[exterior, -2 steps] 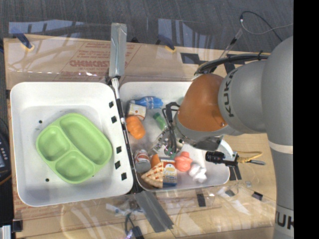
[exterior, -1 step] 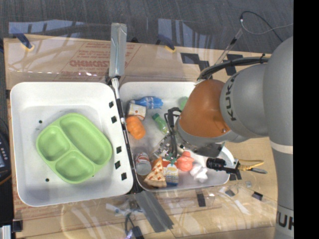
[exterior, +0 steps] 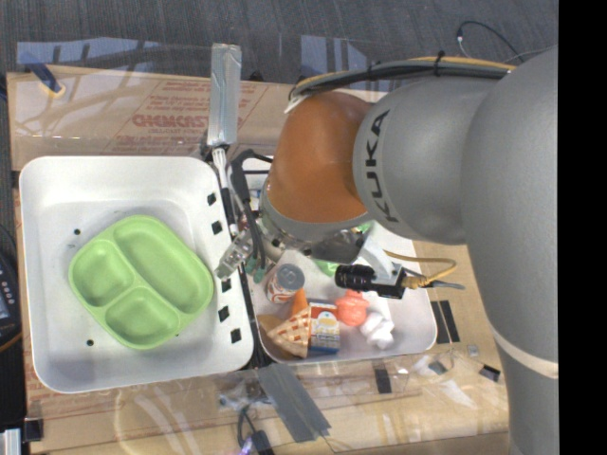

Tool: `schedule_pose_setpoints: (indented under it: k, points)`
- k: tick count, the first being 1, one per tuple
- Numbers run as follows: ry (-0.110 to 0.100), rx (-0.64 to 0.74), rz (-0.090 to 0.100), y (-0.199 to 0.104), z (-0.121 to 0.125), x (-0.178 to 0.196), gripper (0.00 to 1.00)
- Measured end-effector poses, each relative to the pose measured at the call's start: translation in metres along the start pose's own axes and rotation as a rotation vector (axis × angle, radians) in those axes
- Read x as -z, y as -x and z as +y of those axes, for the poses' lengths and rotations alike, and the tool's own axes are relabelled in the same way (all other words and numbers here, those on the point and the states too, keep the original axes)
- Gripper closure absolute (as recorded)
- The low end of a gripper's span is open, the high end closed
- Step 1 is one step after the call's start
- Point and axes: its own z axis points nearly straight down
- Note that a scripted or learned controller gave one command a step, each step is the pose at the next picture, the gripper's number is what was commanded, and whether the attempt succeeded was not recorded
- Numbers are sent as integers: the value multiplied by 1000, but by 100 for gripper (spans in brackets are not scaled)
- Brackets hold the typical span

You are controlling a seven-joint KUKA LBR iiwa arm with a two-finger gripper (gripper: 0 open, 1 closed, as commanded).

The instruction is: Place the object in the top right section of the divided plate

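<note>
arm [exterior: 417,150] is over the right bin [exterior: 422,335], its bulk covering most of it. gripper [exterior: 248,254] sits low at the divider between the two bins, near the right bin's left edge. can't tell how the jaws stand, the wrist hides them. nothing visibly held, so i'd call this pre-grasp or a miss, not a carry.

plate [exterior: 140,281] is green, three sections, lying flat in the left bin [exterior: 47,254], turned at an angle. all its sections look bare, so the placing step isn't done. with that rotation "top right" is ambiguous; my read is the long section on the upper right side.

candidate objects sit bunched in the right bin's near-left corner, likely because that's the part the arm isn't covering: a small can [exterior: 285,281] upright, a waffle-like wedge [exterior: 292,335], a small box [exterior: 324,328] with blue and yellow print, a pink-orange lump [exterior: 352,308], a white lump [exterior: 378,328]. they touch or nearly touch, so a clean single pick looks hard. which one is the task's object i can't say; it is in that bunch, well apart from the plate.

writing: "kuka" in black on the grey arm housing. red print on the cardboard [exterior: 123,112] behind the bins, partly legible, starts "chemcas...". box label too small to read.
</note>
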Motion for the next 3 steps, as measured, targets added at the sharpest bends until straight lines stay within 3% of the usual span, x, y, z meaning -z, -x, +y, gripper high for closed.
schedule_pose_setpoints:
  k: [1, 2, 3]
  points:
    - [-5, -81, 4, -38, 22, -2, 100]
    - [-6, 299, 7, -84, 43, -81, 100]
    - [-1, 470, 2, -108, 130, -99, 100]
